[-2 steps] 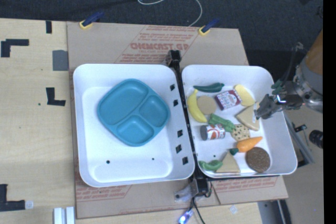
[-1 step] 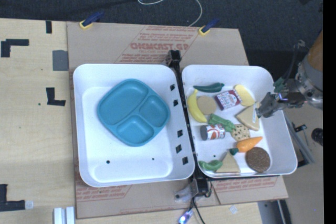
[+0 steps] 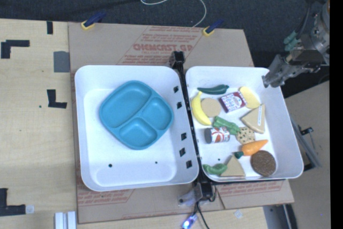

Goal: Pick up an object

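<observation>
Camera view: two bins on a bench.
Gripper (image 3: 270, 76): over right bin's (image 3: 284, 110) far right rim; opening cannot be told, nothing seen held.
Objects: banana (image 3: 197, 110), carrot (image 3: 253, 146), can (image 3: 217, 136), all lying in right bin.
Left bin (image 3: 88, 115): blue tray (image 3: 136, 114).
Progress: nothing picked yet; descent and grasp remain.

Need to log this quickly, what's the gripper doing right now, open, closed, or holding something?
Gripper: cannot be told whether open or closed; it sits at the upper right rim of the right-hand shallow white bin, with nothing seen in it.
</observation>
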